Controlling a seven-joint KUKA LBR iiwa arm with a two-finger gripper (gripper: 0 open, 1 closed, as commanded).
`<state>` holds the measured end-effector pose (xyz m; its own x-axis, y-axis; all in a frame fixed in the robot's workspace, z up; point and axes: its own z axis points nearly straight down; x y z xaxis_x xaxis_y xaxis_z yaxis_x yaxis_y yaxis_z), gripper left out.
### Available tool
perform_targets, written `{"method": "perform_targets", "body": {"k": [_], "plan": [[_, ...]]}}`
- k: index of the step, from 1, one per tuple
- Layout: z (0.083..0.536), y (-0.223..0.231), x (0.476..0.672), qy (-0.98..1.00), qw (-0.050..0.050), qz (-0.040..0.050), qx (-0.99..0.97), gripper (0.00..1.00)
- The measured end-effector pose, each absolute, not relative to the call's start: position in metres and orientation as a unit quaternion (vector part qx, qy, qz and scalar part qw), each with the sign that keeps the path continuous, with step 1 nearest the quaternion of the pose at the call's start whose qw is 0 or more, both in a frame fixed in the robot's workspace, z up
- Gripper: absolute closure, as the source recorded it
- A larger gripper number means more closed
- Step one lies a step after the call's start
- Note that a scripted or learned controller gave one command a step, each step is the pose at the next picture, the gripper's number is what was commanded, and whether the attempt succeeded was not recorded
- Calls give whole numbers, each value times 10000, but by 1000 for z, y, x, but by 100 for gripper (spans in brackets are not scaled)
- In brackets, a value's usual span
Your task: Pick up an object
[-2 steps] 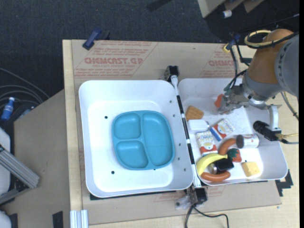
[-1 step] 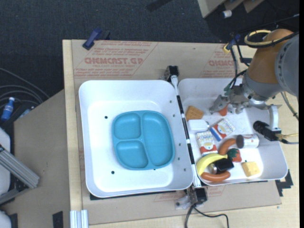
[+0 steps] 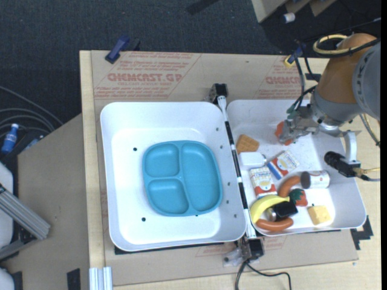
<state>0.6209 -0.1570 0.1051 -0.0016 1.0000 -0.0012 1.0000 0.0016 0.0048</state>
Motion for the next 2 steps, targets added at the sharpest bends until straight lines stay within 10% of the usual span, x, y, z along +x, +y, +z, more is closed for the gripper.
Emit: {"method": "perform_targets", "body": {"k": [1,2], "plan": [[105,-157,621,7076,19,12,7066,0],[115,-157,621,7078,28,18,7064,100]]}}
